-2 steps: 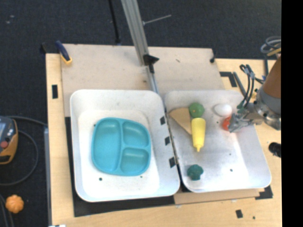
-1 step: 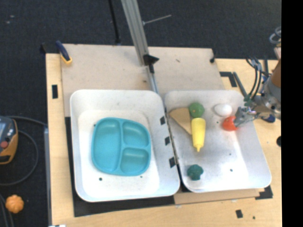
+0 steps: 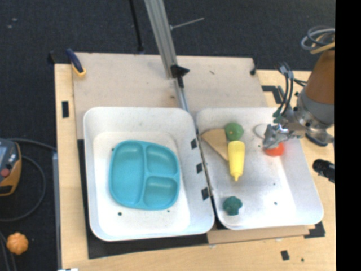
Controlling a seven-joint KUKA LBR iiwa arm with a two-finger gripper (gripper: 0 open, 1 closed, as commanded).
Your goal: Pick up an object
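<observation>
End effector (image 3: 274,137) sits low in the right bin (image 3: 299,202), upper right part, directly over a small orange-red object (image 3: 274,149). Only the object's lower edge shows below the metal fingers; touching or just under, cannot tell which, and cannot tell whether it is gripped. Finger opening is too blurred to read.

Other items in the right bin, well left of the end effector: green round fruit (image 3: 234,131) touching the top of a yellow corn-like piece (image 3: 236,159), a tan wedge (image 3: 215,143) partly under both, and a dark green broccoli-like lump (image 3: 232,205) near the front edge.

Left bin (image 3: 96,219) holds a teal divided plate (image 3: 144,174).

Arm (image 3: 321,89) is cut off at the frame's right; cables hide the wrist. Small orange ball (image 3: 17,243) lies on the worktop (image 3: 73,253), far left corner.
</observation>
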